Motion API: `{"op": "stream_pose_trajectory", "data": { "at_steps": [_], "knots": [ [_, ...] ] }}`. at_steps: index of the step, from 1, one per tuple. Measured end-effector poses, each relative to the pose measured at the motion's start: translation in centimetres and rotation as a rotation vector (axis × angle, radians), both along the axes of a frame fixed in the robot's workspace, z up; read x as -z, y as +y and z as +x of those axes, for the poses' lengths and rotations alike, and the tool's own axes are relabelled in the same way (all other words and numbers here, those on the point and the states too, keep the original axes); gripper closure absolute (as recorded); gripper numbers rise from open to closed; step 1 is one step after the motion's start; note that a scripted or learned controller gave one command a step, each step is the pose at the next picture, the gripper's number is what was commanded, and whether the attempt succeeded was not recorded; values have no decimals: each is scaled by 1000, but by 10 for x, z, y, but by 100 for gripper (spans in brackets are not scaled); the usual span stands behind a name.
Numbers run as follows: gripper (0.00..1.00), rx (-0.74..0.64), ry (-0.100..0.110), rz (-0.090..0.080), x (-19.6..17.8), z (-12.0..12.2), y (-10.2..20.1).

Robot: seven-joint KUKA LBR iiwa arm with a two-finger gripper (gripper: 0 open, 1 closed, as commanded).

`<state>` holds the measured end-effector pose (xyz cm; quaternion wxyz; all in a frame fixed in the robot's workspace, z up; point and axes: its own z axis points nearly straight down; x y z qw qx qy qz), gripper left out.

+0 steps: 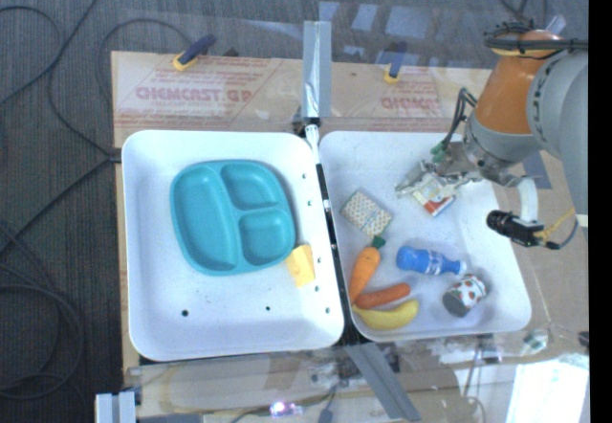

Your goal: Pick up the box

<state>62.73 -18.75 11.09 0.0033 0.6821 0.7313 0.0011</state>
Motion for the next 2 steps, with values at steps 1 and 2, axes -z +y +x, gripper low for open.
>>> {"op": "stream_pose_trajectory", "data": {
  "at_steps": [1, 2],
  "knots": [
    [0, 0, -8, 0, 19, -4, -24],
    [100, 1, -7, 2, 10, -5, -24]
  ]
}}
